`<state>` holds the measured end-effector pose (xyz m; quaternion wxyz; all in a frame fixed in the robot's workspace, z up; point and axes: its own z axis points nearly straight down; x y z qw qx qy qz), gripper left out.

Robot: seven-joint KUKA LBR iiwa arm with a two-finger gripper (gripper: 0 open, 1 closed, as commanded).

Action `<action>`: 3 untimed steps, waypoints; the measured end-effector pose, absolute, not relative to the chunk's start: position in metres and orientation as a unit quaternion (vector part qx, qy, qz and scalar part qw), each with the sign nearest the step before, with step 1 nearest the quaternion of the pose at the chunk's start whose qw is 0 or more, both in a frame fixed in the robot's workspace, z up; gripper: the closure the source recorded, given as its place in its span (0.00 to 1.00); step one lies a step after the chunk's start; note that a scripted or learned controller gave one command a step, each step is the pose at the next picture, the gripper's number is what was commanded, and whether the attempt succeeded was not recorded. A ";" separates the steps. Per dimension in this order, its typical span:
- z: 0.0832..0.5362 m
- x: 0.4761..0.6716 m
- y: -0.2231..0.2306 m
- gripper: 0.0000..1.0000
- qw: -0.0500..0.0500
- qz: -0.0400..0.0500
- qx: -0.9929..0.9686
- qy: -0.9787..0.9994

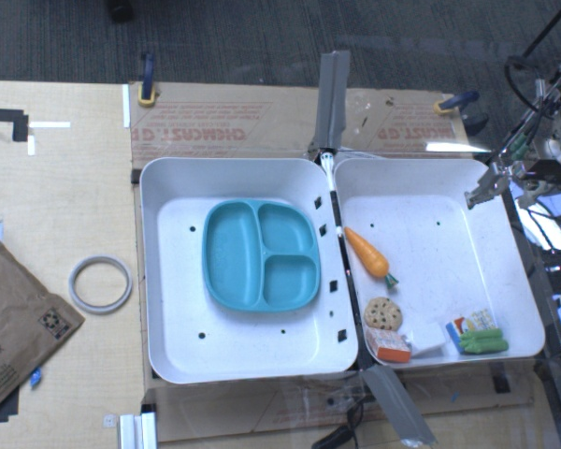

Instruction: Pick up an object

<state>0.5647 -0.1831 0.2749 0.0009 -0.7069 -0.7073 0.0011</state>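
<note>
The right bin [421,181] holds an orange toy carrot [367,253] near its left wall. A round cookie [382,314] lies below the carrot. An orange and white packet [392,346] rests at the front rim, and a green toy on a printed card [478,337] sits at the front right. My gripper [486,188] hangs over the right bin's far right corner, well away from all of these, with nothing visibly in it.
The left bin [168,251] holds a teal divided plate [261,254]. A grey tape ring [100,282] and a cardboard box [14,330] lie on the bench to the left. Cables and arm hardware [542,148] crowd the right edge.
</note>
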 end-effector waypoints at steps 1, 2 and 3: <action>0.250 0.539 -0.156 0.00 0.001 0.001 -0.724 -0.690; 0.141 0.501 -0.102 0.00 0.001 0.001 -0.720 -0.694; 0.091 0.550 -0.096 0.00 0.001 0.001 -0.669 -0.743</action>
